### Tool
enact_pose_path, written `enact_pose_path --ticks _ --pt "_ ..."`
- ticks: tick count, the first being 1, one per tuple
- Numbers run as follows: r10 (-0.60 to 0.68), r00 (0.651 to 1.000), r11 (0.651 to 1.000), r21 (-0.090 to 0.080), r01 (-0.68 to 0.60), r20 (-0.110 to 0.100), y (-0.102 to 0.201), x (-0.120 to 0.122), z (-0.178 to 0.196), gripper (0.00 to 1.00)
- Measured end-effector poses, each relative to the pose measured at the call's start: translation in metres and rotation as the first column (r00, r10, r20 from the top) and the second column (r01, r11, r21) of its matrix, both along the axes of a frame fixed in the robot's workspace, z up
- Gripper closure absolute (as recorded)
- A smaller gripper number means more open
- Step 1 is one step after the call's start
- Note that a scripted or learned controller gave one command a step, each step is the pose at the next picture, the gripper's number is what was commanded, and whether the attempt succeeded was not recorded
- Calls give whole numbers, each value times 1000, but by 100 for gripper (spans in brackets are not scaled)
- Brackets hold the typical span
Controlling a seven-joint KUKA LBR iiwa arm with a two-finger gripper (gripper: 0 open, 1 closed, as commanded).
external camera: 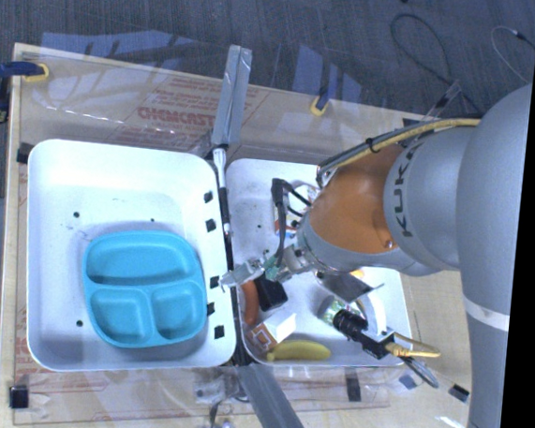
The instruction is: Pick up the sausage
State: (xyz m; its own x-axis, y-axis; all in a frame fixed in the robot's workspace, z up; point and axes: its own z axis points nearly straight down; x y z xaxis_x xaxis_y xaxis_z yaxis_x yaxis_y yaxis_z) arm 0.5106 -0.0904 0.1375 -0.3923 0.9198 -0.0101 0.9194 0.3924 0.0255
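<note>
Bench (90,97) carries two white bins side by side under a clear sheet. A blue clamp (22,70) sits at the bench's back-left corner.

Left bin (64,179): one blue tray (138,285) with three compartments, lying flat towards the front-right corner, its right edge near the wall shared with the other bin. No load in its compartments.

Right bin (252,183): the arm (457,198) comes in from the right and covers most of the floor; its orange band hangs over the bin's middle. The gripper (268,284) is low, close to the left wall and about halfway along it. Cannot tell whether it is open or closed, as the wrist and its fittings crowd that spot.

Sausage (251,301): reddish-brown, lying lengthwise against the left wall of the right bin, towards the front-left corner. It is just beside the gripper, on its wall side. Contact cannot be judged, and nothing shows it gripped.

Small white box (275,330) with a brown face lies just in front of the sausage, near the front-left corner. A yellow banana (299,351) lies along the front wall, just to the right of the box and touching or nearly touching it.

Back-left part of the right bin's floor is bare white.
</note>
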Motion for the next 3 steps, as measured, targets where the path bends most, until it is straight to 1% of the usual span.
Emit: enact_pose_path --ticks 1,2,3 --pt "134 991 991 12 -135 28 -2 4 -9 0" --pt "260 966 965 39 -260 2 -8 23 -13 0" --pt "140 990 989 52 -139 -25 -11 29 -15 0"
